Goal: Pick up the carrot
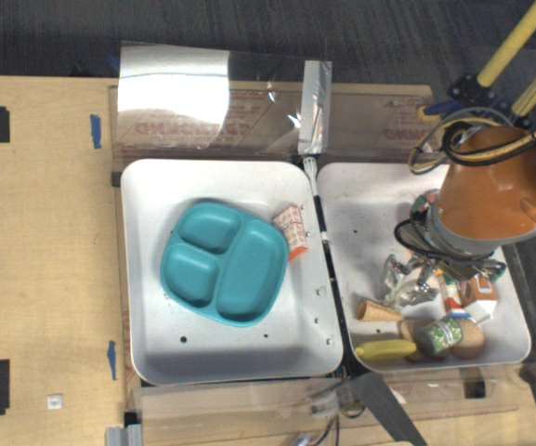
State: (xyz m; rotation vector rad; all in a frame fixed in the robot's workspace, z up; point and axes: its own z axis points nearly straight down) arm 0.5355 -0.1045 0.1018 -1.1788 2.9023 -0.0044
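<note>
1. My arm [490,189] comes in from the right and stands over the right bin [360,203], its orange band facing the camera and hiding much of that bin's far right side
2. My gripper [414,277] hangs below the grey wrist, down among the clutter in the middle of the right bin; whether it is spread or pressed together I cannot tell, for the metal parts blur into one shiny tangle
3. The carrot (if I read it right, the tapering orange-tan piece) [377,310] lies on the bin floor just below and to the left of the gripper, nothing of mine around it
4. Near the front wall of the same bin lie a banana [386,349] and a green-labelled bottle [446,334], close together
5. Small red and white items under the wrist are partly covered and too jumbled to name
6. In the left bin [156,333] sits a teal divided plate [225,262], with a small red-and-white packet [292,229] at its upper right edge
</note>
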